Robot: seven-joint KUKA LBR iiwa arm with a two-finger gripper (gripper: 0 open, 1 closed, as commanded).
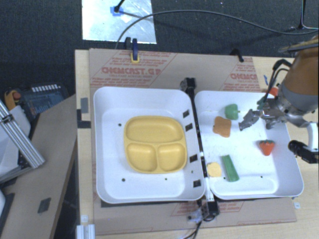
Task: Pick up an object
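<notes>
Two white bins are being shown side by side on a cardboard sheet (149, 66), itself lying on the bench (82, 83). The left bin (107, 133) is being occupied by a yellow tray (153, 143) with three compartments (one wide at the back, two smaller in front), sitting roughly mid-bin.

The right bin (284, 178) is being shared by five small things. A green round piece (231, 111) is lying near the back, with an orange-brown piece (222, 126) just in front of it and slightly to the left. A red piece (267, 147) with a green top is sitting toward the right side, well apart from the others. A green stick (230, 168) is lying near the front, tilted, and a small yellow piece (215, 170) is lying just beside its left, near the divider between the bins.

The arm (301, 81) is being reached in from the right, over the right bin's back right part. The gripper (251, 118) is being held above the bin floor, just right of the green round piece and orange-brown piece, not touching either as far as can be told. Its fingers are being held apart, a narrow-to-medium gap, with nothing seen between them.

A blue and yellow clamp (134, 51) is being seen at the cardboard's back edge, and a black cable (214, 16) is running across the dark floor behind.
</notes>
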